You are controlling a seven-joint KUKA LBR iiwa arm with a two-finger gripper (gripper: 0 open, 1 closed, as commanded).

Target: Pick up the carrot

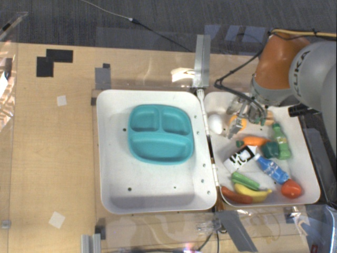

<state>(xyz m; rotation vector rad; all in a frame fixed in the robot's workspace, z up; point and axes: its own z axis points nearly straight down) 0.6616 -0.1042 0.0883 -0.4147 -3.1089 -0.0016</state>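
Near edge of the right bin (310, 194): a red pepper (235, 195) w/ a banana (253, 192) and a green pod (245, 181) stacked just behind it; a tomato (291, 189) sits toward the bin's right corner. Mid bin: blue bottle (273, 169), black-and-white carton (240, 158), dark green block (270, 150) next to a light green bottle (281, 141). The carrot (254, 140) lies flat, orange, just behind the carton and left of the green block, not lifted. Just beyond and left of it hangs the gripper (238, 121), near a white egg-like ball (215, 124); can't tell if it's apart or together, nothing seen in it. Left bin (113, 194) has a teal divided plate (159, 133). Arm (295, 70) comes in from the far right, orange band abv the wrist.
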